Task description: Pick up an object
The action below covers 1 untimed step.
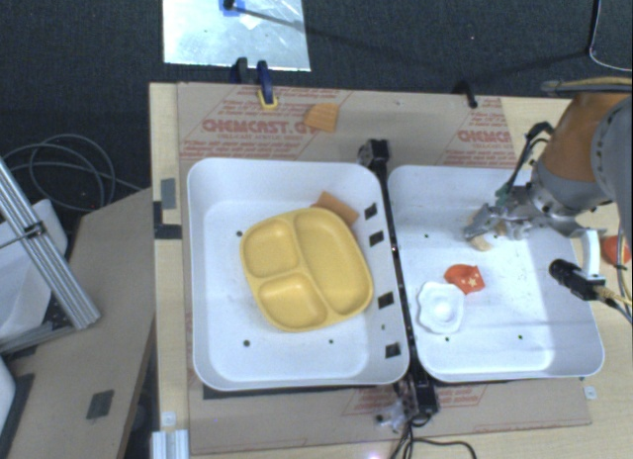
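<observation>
Camera view: the grey 2-finger gripper (492, 223) hangs low over the right shallow white bin (554, 343), its tips just above a small tan rounded object (482, 241) on the bin floor. Whether that piece sits between the tips cannot be told. Below the gripper lie an orange-red crumpled object (465, 277) and, touching it, a small white cup-like piece (440, 308). Well to the gripper's left, the left shallow white bin (218, 348) holds a yellow 3-compartment plastic tray (307, 267).
</observation>
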{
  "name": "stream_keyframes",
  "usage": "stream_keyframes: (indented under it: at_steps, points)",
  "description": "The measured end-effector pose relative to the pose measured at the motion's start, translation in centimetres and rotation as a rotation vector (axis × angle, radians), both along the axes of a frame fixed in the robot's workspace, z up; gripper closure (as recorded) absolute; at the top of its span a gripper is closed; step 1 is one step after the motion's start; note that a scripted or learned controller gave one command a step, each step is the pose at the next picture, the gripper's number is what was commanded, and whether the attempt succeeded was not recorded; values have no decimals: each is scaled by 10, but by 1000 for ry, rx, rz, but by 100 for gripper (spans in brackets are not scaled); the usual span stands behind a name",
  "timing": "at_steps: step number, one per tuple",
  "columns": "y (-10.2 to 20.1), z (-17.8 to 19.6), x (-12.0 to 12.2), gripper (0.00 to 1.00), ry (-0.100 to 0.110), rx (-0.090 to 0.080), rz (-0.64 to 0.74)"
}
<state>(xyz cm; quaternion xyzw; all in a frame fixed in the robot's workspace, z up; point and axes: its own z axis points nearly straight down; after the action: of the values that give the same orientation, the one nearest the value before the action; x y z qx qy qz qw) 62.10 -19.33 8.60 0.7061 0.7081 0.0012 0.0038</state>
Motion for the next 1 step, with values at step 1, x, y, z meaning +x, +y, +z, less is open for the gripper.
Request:
stream_keyframes:
  at_steps: [1]
  points:
    - [39, 2, -56, 0, 10, 6, -1]
